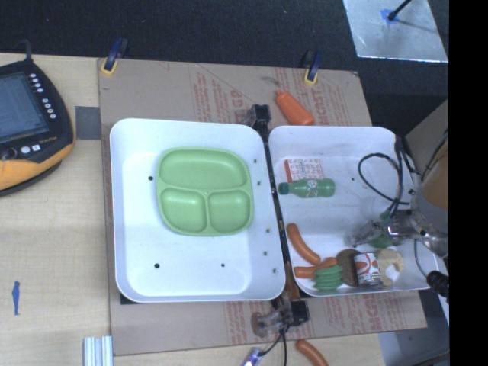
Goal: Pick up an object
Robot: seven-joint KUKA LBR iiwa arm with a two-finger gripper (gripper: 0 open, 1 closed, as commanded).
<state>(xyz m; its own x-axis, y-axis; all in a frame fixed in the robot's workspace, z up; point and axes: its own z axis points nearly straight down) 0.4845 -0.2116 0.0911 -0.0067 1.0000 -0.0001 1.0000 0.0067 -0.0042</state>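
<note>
Robotics lab, teach pendant, clamped cardboard sheet, white bins

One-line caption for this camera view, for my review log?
Gripper low in right bin beside green bottle, sausages and can; green divided plate in left bin.

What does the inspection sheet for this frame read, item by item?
Surface: cardboard-covered bench bearing left bin and right bin.
Job's things: green bottle, sausage, green ridged toy, can and red-and-white packet, all in the right bin.
Clutter: green divided plate in the left bin; orange carrot toy on the cardboard beyond the bins.
Grippers: gripper low over the right bin's right side, near the can; fingers unclear.
Cables: black cable looping over the right bin.
Surroundings: teach pendant at left; two clamps on the cardboard's far edge.
</note>
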